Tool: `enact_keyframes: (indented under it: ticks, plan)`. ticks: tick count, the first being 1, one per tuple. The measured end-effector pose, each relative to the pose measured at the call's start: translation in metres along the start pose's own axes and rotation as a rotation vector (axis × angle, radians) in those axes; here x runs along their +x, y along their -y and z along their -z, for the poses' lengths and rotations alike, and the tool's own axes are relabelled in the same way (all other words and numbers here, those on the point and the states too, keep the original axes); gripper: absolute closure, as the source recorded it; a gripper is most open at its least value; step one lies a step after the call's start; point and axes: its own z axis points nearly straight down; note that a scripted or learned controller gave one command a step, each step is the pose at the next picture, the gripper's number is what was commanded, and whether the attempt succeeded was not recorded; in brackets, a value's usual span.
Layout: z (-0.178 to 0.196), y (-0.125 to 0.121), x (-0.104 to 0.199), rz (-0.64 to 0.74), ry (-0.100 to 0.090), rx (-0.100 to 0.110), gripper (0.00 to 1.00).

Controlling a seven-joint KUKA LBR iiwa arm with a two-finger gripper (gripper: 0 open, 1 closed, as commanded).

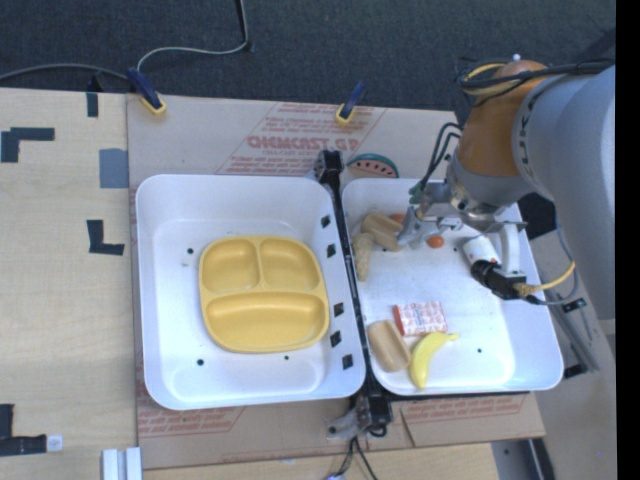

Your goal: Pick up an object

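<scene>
My gripper (418, 226) hangs low over the back part of the right bin (475, 298), under the arm's orange band. It is just to the right of a tan bread-like piece (382, 230), close to or touching it. A small orange bit (435, 240) lies right beside the gripper. Nearer the front of that bin lie a red-and-white packet (420, 318), a brown bun (388, 346) and a yellow banana (428, 356). A pale piece (362, 259) rests against the bin's left wall.
The left bin (160, 208) holds a yellow divided plate (264, 293). A black divider (340, 258) runs between the bins. A watermelon-slice toy (372, 165) lies on the cardboard behind the right bin. A cable and black connector (497, 273) hang from the arm.
</scene>
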Motion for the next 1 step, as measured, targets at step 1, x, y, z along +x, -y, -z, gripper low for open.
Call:
enact_keyframes:
  ticks: [1]
  plan:
    - [-0.0001, 0.0001, -0.0001, 0.000, 0.000, 0.000, 0.00]
